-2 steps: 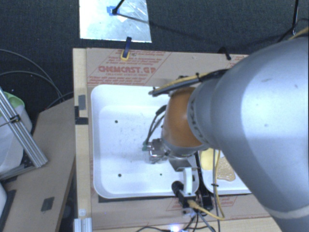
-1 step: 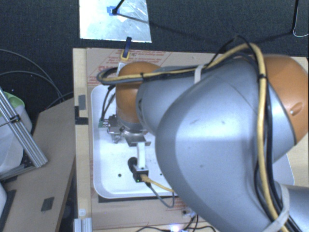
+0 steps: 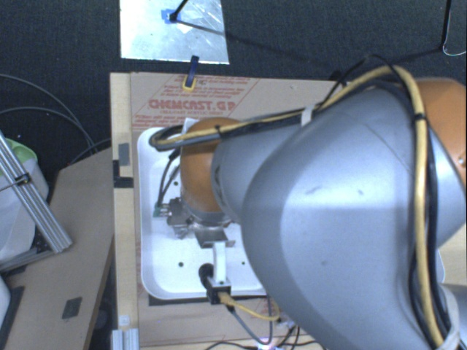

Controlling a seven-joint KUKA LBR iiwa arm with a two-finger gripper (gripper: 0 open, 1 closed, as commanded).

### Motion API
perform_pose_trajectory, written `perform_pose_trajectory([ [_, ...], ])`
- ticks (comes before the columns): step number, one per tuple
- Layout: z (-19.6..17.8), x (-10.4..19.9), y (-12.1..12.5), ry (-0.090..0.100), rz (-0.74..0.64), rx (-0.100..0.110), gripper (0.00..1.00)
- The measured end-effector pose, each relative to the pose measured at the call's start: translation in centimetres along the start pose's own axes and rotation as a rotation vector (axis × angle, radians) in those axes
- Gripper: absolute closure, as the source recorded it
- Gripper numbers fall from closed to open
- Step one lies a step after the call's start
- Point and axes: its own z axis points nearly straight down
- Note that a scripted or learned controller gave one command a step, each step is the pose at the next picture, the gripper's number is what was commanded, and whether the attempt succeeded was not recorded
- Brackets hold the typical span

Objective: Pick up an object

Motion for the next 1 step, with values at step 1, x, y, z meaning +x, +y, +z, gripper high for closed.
perform_pose_trajectory([
  [1, 0.95, -0.07, -1.60, 0.000, 0.002, -0.004, 1.00],
])
